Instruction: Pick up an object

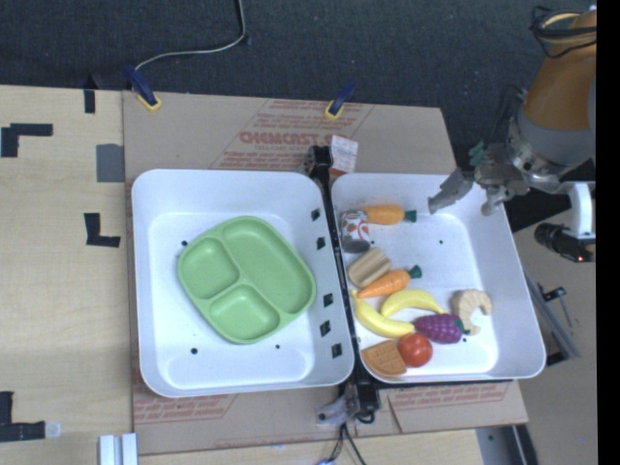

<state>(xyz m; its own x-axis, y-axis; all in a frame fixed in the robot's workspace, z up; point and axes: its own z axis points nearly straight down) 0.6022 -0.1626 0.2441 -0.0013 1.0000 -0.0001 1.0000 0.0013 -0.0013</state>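
While arm (557,95) is edge-cropped | jaws (472,194) spread, holding nothing

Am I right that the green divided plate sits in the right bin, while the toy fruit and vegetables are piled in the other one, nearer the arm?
Not quite. The camera view shows the green divided plate in the left bin, not the right one. The rest holds: the toy fruit and vegetables, such as the bananas and carrot, lie in the right bin, nearer the arm.

Two bins (155,260) (504,260), two carrots (385,215) (386,284) (both orange), two bananas (412,302) (378,320), one tray (246,278).
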